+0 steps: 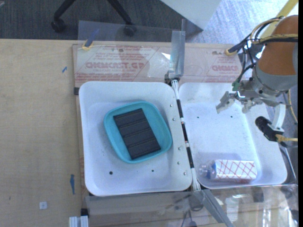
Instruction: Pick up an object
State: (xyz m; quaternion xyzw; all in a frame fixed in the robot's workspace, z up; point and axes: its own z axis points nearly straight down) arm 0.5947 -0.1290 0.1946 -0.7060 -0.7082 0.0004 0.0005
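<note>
Operator: Report the position and state of the gripper (235, 101).

Technician: The gripper hangs over the upper part of the right bin (246, 131), close to that bin's far wall. The grey arm (279, 74), with its orange band (283, 46), enters from the right edge of the camera view. Two fingers (223, 104) are spread apart, pointing down and to the left. Nothing sits between them; the gripper is wide apart and carries no object.

Operator: Locate the objects available for picking.

Technician: Two are visible. Object one: a small bottle (229, 170) with a red crosshatch label, lying on its side in the near part of the right bin, against the bin's front wall, its cap end toward the divider between the bins. It is well apart from the gripper. Object two: a teal dish (115, 126) with rounded corners, resting near the centre of the left bin (94, 174). A dark grey ribbed block (137, 133) lies inside the dish, set at a slight diagonal.

Operator: Describe the surroundings.

Technician: Both bins stand side by side on a wooden worktop (33, 126). A clear sheet with red printed lettering (118, 66) lies behind the bins. The base of an office chair (90, 4) stands on the floor beyond the worktop.
</note>
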